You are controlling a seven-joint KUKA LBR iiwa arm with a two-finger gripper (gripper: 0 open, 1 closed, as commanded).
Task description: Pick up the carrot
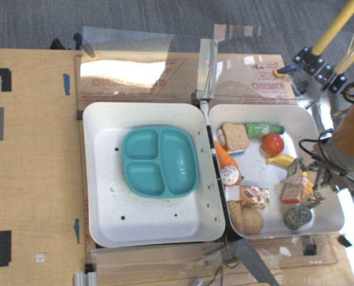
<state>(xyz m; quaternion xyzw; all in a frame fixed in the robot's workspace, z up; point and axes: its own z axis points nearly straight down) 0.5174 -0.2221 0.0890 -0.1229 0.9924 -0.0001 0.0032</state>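
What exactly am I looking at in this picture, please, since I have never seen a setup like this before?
This is one camera fixed above a bench, looking down at a slant on two shallow white bins. The left bin holds a teal divided plate. The right bin holds toy food: a carrot lying along its left wall, a bread slice, a tomato, a green bottle and several others. The robot arm reaches in from the right; its gripper sits among cables over the right side of that bin, well away from the carrot. I cannot tell whether it grips anything.
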